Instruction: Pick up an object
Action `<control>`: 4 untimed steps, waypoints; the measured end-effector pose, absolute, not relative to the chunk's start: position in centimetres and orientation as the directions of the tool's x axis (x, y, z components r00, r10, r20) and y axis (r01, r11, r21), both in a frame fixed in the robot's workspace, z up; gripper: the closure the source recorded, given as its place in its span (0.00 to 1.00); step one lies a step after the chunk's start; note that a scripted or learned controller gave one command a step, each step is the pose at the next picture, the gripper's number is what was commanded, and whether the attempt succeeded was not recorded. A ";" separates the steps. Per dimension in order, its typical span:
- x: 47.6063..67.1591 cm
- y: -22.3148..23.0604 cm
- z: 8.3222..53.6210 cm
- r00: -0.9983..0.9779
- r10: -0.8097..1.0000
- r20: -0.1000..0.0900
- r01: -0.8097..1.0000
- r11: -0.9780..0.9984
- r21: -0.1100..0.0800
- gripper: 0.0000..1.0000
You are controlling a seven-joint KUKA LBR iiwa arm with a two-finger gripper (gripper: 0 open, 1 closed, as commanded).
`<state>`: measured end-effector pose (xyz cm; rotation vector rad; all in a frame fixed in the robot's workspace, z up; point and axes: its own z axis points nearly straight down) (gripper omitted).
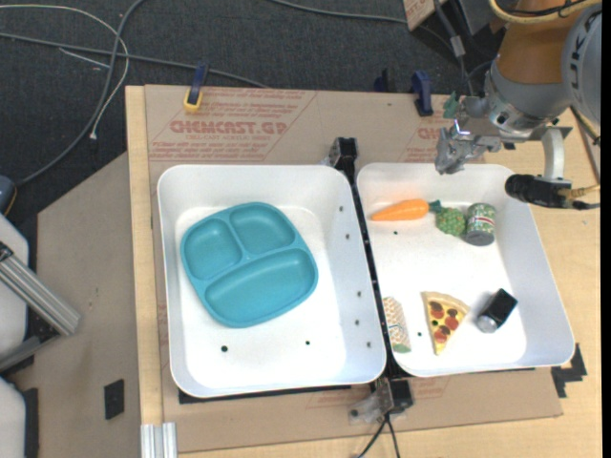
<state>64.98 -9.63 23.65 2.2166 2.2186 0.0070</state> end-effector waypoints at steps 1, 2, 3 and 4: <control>65.1 -9.6 25.7 -0.001 1.000 0.000 1.000 0.001 0.004 1.00; 63.1 -4.2 26.1 -0.006 1.000 0.003 1.000 0.006 -0.002 1.00; 61.8 1.1 26.2 -0.006 1.000 0.003 1.000 0.006 -0.003 1.00; 59.4 6.3 25.6 -0.006 1.000 0.003 1.000 0.006 -0.004 1.00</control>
